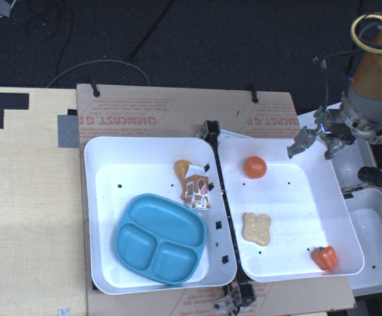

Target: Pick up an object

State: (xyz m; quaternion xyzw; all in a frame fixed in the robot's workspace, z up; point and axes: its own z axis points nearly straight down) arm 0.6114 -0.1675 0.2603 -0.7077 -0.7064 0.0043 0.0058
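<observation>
One gripper is what we start from: it hangs at the upper right of the scene, just outside the far right corner of the right bin, on the end of the grey arm that reaches in from the right. Its two dark fingers are spread apart, and we see nothing between them.

Moving outward from the tool, the nearest thing is a red ball, lying in the right bin toward its far left area, to the left of the gripper and slightly nearer the camera. It is round, so it has no long axis to line up with. We judge it the likeliest target.

Farther on in the same bin lie a pale slice of toast near the middle and a red pepper in the near right corner. The left bin holds a blue divided plate and a small brown-and-white toy.
</observation>
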